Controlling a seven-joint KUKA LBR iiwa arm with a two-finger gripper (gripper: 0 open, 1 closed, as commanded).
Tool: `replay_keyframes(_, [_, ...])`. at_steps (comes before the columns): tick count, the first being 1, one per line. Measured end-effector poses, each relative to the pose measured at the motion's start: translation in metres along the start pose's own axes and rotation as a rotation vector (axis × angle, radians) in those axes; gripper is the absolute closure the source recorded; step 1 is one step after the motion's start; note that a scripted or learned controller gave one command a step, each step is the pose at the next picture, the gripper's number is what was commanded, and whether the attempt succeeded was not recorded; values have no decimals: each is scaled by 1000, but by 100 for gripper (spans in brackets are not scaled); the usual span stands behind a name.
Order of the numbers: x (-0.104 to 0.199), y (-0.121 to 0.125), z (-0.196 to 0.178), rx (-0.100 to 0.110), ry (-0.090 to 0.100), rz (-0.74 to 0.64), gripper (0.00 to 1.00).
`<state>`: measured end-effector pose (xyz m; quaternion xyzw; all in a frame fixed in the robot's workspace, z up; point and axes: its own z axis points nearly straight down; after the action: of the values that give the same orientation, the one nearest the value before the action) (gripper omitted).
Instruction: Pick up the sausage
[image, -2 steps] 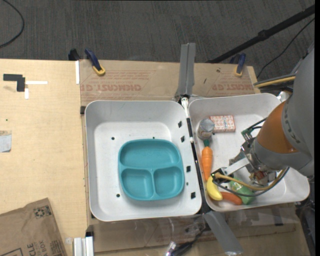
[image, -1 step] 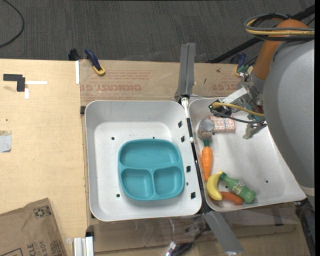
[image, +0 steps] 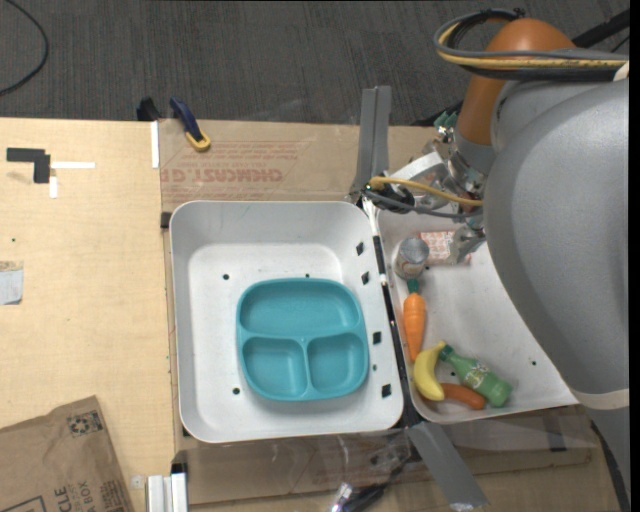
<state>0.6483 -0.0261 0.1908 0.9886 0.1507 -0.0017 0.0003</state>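
The sausage (image: 463, 396) is a short reddish-brown piece lying at the near edge of the right bin (image: 452, 300), tucked under a green bottle (image: 481, 376) and beside a yellow banana (image: 428, 371). My gripper (image: 460, 222) hangs over the far part of the right bin, well behind the sausage and apart from it, near a small grey can (image: 410, 257). The grey arm hides much of the right bin's right side.
An orange carrot (image: 414, 318) lies along the right bin's left wall between the can and the banana. The left bin (image: 200, 300) holds a teal divided plate (image: 301, 338). Cables loop around the wrist above the bin's far corner.
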Motion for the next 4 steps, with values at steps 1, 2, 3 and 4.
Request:
replay_keyframes(1, [-84,68,35,2,-2,38,0])
replay_keyframes(2, [-134,32,71,3,-2,82,0])
replay_keyframes(3, [-21,56,0,0,0,47,0])
replay_keyframes(4, [-88,65,83,-2,16,-10,0])
